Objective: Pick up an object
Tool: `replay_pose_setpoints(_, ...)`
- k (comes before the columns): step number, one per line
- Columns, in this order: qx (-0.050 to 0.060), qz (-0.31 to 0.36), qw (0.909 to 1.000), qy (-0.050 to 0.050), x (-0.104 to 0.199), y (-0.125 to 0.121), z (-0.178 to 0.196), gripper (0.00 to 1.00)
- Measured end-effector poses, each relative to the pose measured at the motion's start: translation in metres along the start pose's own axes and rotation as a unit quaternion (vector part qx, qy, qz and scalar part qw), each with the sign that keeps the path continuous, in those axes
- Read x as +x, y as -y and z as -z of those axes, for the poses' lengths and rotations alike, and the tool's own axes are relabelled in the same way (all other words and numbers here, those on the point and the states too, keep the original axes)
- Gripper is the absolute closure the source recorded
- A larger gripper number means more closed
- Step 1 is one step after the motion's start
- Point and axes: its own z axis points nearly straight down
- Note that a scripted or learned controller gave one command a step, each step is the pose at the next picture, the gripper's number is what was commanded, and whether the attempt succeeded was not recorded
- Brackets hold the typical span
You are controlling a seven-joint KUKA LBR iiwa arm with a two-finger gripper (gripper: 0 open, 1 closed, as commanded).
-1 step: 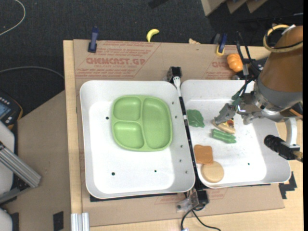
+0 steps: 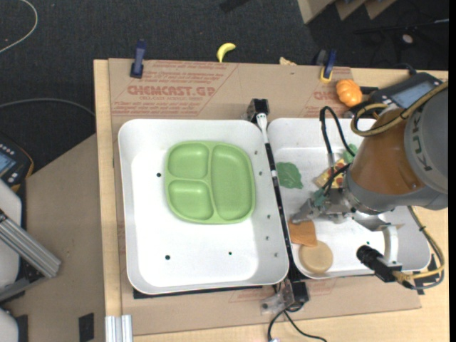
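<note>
Camera view from above: the gripper sits low in the right bin, near its left wall — whether it is apart or together, I cannot tell. Just below it lie an orange wedge and a tan round disc, touching; a green leafy piece lies above. The arm's bulk hides much of that bin. In the left bin rests a green divided plate.

Two white bins sit side by side on a cardboard sheet. The left bin holds a green divided plate. Blue clamps grip the sheet's far edge. A yellow banana lies beyond that edge.
</note>
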Motion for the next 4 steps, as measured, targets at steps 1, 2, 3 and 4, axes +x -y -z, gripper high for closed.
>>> replay_pose_setpoints(1,-0.005,0.001,1.0000,0.001,0.000,-0.003,0.016,1.00)
replay_pose_setpoints(2,-0.004,0.005,1.0000,0.000,0.070,0.016,0.108,1.00)
replay_pose_setpoints(3,-0.004,0.007,1.0000,-0.001,0.159,0.024,0.175,1.00)
replay_pose_setpoints(4,-0.008,0.003,1.0000,-0.001,0.167,0.024,0.303,1.00)
